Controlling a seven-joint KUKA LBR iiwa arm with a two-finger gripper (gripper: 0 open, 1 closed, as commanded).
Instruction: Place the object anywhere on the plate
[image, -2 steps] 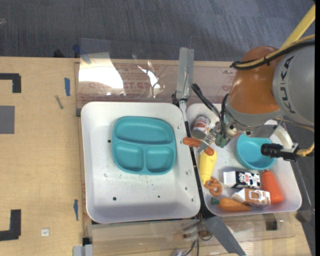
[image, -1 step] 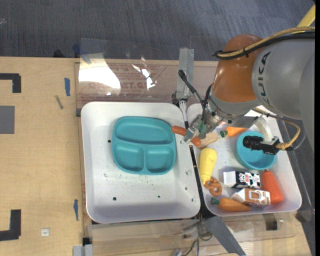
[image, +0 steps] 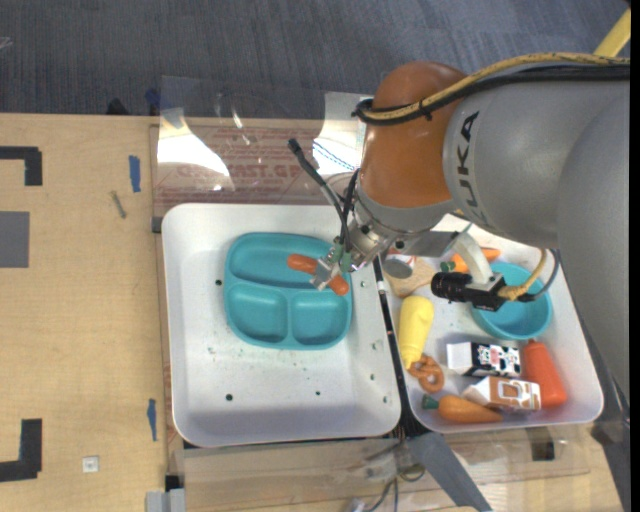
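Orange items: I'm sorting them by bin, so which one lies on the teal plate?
The small orange carrot-like piece on the divided teal plate in the left bin, beside the gripper. The other carrot and the orange bottle lie in the right bin.

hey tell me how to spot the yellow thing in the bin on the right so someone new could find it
Start at the right white bin. Along its left wall, just below the grey arm's gripper, stands a plain yellow plastic bottle. A small brown pretzel lies at its lower end; everything else nearby is orange, blue or printed cartons, so it is the only yellow piece.
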